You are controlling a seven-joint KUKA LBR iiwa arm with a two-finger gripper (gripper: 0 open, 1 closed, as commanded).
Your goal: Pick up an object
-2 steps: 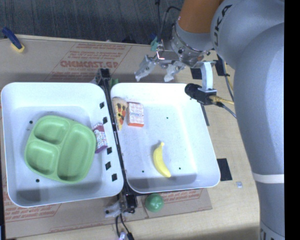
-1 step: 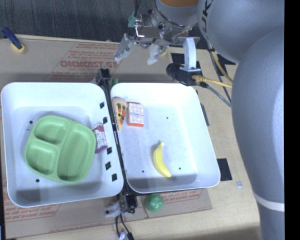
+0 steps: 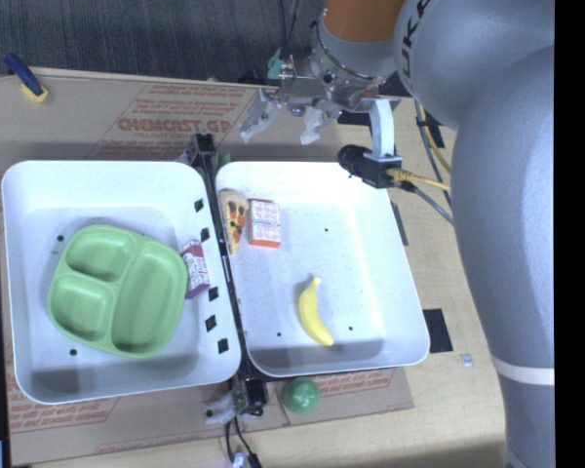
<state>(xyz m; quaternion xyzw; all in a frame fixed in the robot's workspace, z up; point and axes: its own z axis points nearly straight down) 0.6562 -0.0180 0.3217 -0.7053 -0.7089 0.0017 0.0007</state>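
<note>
Currently the gripper [image 3: 283,125] hangs over the bench beyond the far rim of the right bin [image 3: 370,339], above the brown cardboard sheet [image 3: 156,115]. Its pale fingers [image 3: 258,120] are spread apart with nothing between them.

Candidate objects lie in the right bin:
- a yellow banana [image 3: 314,312], toward the near side
- a small orange-and-white carton [image 3: 264,222], near the far left corner
- a flat printed packet [image 3: 235,218], just beside the carton and against the bin's left wall

The left bin [image 3: 19,261] holds a green compartment tray [image 3: 117,289] and a small purple-and-white wrapper [image 3: 195,267], which leans at the right wall.

Probable failure causes from this position:
- The carton and the packet lie almost touching. A descent aimed at either could catch both, or push one into the wall.
- The packet lies flat and close to the wall, which leaves little room for a finger on that side.
- The banana is curved and smooth. Closing across its thin end could let it slip out.
- The gripper is outside the bin. A low approach could strike the far rim.

Limits of the view:
- The arm's grey body covers the right side of the bench.
- Print on the carton and the packet is too small to read.
- A green round object [image 3: 299,395] sits outside the near rim and its nature is unclear.
- Fingertip detail is blurred against the wrist hardware
</note>
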